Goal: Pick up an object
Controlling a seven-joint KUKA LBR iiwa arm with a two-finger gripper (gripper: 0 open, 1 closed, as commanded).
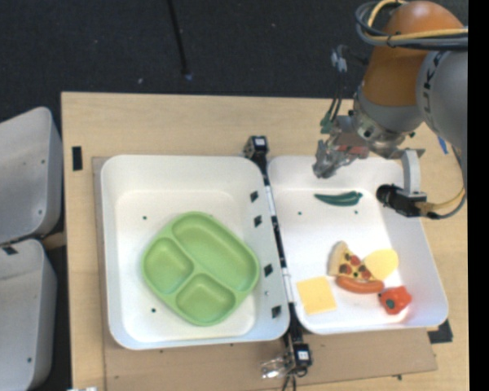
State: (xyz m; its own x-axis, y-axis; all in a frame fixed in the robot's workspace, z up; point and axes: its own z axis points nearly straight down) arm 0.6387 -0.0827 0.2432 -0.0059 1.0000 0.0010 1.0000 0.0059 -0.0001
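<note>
Approach step: gripper (pixel 327 166) hovering over right bin (pixel 424 300) far edge, just above green pepper (pixel 339 197); jaws' opening: cannot tell, nothing seen held. Next: descending onto pepper, closing.

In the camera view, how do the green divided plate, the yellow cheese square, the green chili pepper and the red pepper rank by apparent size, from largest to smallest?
1. green divided plate
2. yellow cheese square
3. green chili pepper: longer than the cheese but much thinner, so these two are close.
4. red pepper

Robot lab: bench (pixel 81 129), twin white bins (pixel 114 218), toy food (pixel 357 271).
</note>
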